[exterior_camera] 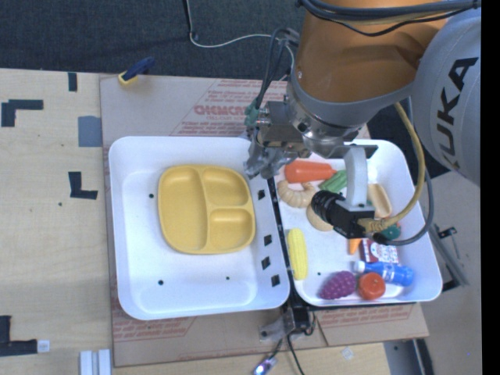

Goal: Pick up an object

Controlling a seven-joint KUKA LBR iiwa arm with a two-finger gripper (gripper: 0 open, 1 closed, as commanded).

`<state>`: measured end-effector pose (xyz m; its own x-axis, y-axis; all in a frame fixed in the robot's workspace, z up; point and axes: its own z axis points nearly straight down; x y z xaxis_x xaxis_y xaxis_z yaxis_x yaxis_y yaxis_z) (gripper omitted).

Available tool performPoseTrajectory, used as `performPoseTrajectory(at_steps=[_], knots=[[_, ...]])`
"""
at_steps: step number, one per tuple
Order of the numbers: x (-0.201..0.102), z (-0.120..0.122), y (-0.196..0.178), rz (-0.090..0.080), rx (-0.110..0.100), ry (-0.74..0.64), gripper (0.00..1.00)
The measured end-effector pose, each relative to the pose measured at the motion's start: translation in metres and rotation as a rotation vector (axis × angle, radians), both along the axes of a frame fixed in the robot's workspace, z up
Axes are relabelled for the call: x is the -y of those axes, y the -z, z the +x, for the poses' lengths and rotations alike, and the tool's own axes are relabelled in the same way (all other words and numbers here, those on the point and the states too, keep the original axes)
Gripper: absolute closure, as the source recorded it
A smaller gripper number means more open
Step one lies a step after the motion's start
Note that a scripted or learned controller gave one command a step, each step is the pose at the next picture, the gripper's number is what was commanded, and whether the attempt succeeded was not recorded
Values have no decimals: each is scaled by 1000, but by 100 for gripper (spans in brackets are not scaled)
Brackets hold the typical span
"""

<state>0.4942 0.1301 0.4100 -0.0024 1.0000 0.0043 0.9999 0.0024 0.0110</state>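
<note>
Bench item, two shallow white bins side by side on a sheet of brown cardboard (pixel 156 104) printed with red lettering. Left bin (pixel 125 233): one yellow divided plate (pixel 206 209) with three compartments, lying flat in the upper middle of the bin, its right edge close to the wall shared with the neighbouring bin. Right bin (pixel 422 276): a cluster of toy foods. An orange carrot (pixel 308 170) lies near the top of the bin; just beside it to the right, a green vegetable piece (pixel 336 181); below the carrot, a pale pretzel-like pastry (pixel 295 197). A yellow corn cob (pixel 297 253) lies lengthwise along the left wall. In the lower corner a purple bunch of grapes (pixel 337 284) sits next to a red tomato-like piece (pixel 371 287), which touches a small blue and white bottle (pixel 389 273). A tan bread-like piece (pixel 381 200) lies toward the right wall. Arm: grey with an orange band, reaching in from the right and covering the top of the right bin. Gripper (pixel 260 161): hangs over the dividing wall between the bins, near the upper right corner of the plate and left of the carrot; whether it is parted or closed cannot be told, as the wrist hides the tips. Black and yellow cables (pixel 344 216) loop from the wrist over the toy foods.
</note>
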Motion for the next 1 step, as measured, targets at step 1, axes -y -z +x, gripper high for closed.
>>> performPoseTrajectory(at_steps=[1], knots=[[-75,17,66,-6,-17,-5,100]])
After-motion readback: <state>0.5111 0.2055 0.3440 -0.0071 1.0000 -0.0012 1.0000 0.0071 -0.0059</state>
